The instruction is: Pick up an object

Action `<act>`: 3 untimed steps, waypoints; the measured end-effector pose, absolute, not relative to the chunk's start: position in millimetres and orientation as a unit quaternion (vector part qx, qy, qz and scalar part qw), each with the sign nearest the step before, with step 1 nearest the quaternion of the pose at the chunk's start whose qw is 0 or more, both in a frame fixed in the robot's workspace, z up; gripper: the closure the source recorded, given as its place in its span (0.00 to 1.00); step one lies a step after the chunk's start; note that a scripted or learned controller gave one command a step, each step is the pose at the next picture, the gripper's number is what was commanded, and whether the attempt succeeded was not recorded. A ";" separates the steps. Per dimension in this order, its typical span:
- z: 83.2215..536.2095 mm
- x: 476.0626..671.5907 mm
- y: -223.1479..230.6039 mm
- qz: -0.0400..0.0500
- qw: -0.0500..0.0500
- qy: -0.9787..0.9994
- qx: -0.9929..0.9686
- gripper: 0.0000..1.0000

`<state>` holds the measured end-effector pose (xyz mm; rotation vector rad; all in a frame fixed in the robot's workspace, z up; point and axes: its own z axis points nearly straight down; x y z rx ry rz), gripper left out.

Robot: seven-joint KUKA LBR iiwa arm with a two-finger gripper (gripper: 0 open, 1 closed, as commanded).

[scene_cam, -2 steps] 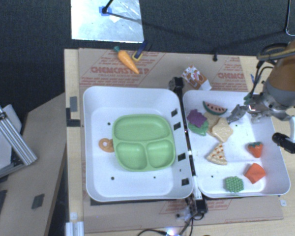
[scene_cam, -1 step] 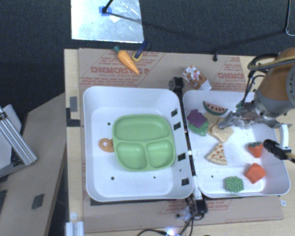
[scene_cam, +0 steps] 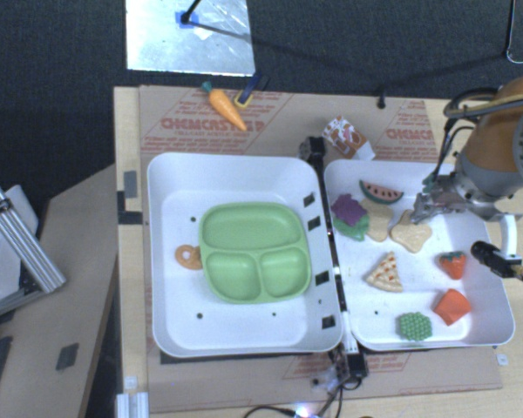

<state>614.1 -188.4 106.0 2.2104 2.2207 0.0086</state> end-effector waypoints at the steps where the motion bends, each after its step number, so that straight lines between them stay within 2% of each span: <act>1: 159.8 607.5 -195.3 0.001 0.002 0.707 0.707 1.00; 2: 216.3 618.1 -198.2 0.001 0.002 0.709 0.705 1.00; 3: 224.7 618.9 -198.3 0.001 0.001 0.709 0.705 1.00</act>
